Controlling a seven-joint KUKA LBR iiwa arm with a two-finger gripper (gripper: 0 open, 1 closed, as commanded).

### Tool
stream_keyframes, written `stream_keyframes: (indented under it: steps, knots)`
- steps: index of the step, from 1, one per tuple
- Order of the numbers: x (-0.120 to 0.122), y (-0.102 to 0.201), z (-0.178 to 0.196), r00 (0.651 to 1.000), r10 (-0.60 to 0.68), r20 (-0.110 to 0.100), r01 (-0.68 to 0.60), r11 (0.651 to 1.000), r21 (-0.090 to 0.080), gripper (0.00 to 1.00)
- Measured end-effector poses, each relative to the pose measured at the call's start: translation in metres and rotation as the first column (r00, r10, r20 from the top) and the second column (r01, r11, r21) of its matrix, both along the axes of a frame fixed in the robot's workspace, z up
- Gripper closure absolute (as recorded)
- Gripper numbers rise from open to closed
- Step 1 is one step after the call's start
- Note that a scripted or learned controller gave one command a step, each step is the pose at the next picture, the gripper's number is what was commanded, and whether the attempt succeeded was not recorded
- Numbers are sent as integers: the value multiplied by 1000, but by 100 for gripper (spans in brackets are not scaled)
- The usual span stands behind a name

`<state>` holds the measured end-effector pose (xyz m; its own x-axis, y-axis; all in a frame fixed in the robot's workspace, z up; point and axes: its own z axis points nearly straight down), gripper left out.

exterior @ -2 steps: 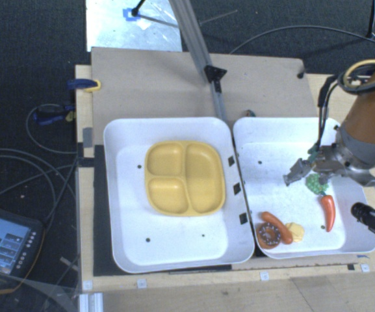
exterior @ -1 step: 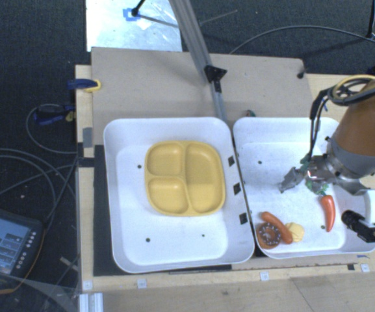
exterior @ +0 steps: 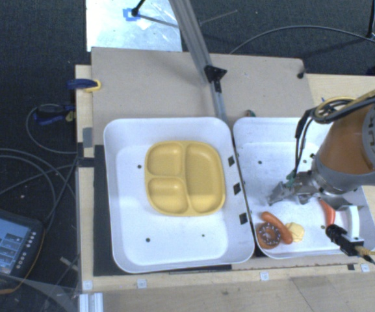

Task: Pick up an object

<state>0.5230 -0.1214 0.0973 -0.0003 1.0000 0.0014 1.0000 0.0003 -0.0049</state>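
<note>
My gripper hangs low over the middle of the right bin, at the end of the grey arm with its orange band. Just below it, near the bin's front edge, lie a brown doughnut, a red-orange sausage resting across the doughnut, and a small pale yellow piece. An orange carrot-like stick lies to the right, partly under the wrist. Nothing can be made out in the gripper.
The left bin holds a yellow divided plate. A grey pole slants across the back of the bench. A white-and-black cable fitting hangs from the wrist over the right bin's front right corner.
</note>
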Motion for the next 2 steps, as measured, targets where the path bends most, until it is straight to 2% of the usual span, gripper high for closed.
stream_keyframes:
  steps: [1, 2]
  knots:
    - [3, -1, 14, 1000, 0, 8, 0, 1000, -2, 100]
    - [0, 1, 77, 1000, 5, 13, -5, 1000, -3, 100]
